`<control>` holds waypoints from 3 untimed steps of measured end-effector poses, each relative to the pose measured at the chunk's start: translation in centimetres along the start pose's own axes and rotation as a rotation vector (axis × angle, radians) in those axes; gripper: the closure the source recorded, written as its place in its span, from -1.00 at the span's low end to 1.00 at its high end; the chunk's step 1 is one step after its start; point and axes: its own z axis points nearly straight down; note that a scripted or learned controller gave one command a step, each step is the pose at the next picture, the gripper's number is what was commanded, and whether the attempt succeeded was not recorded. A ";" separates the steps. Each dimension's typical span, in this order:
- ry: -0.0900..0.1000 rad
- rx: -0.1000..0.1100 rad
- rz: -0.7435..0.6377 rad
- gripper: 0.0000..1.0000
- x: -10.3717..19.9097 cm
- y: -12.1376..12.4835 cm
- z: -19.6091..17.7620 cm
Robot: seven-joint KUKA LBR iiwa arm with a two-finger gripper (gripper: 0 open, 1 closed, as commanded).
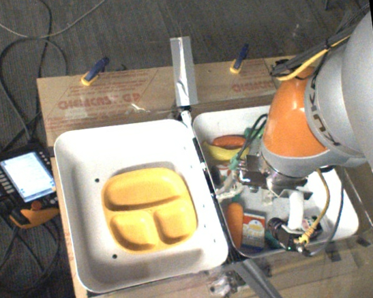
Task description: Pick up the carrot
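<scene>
Orange tapered carrot [235, 219] lies in right shallow white bin [347, 223], against bin's left wall, toward front. End effector [245, 173] over bin's middle; opening cannot tell. Carrot likely light, stiff, smooth: grip across thick middle.

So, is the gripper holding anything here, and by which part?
Cannot be told from this view. The carrot lies in the right bin, by its left wall, beside the arm.
</scene>
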 end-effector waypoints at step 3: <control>0.003 -0.017 0.018 -1.00 -8.3 10.0 9.3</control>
